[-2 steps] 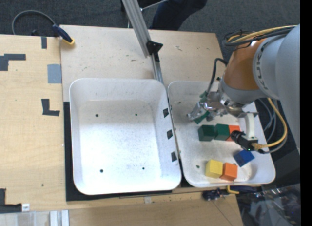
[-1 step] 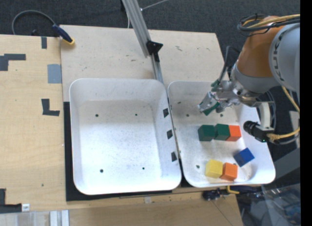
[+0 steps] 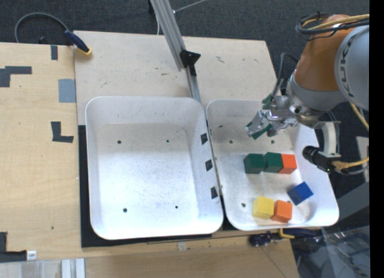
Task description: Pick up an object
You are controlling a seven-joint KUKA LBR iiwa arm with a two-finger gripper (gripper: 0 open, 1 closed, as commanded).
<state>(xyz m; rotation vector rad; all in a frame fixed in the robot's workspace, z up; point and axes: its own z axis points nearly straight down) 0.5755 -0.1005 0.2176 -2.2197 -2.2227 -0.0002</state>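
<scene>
Nearest lay a small yellow cube (image 3: pixel 263 207) touching an orange cube (image 3: pixel 282 211), then a blue cube (image 3: pixel 300 192), then a row of two green blocks (image 3: pixel 263 163) and an orange one. Beyond them my claw (image 3: pixel 262 126) hovered; I cannot tell its state. Nothing was picked, I judged.

— How many shallow white bins sit on the surface?
— Two: a left bin (image 3: pixel 96 169) and a right bin (image 3: pixel 231 123).
— And the small blocks?
— Six, all in the right bin: two green cubes (image 3: pixel 254 163) (image 3: pixel 273 162), two orange cubes (image 3: pixel 288 163) (image 3: pixel 282 211), one blue cube (image 3: pixel 300 192), one yellow cube (image 3: pixel 263 207).
— Arms?
— One grey arm (image 3: pixel 336 60).
</scene>
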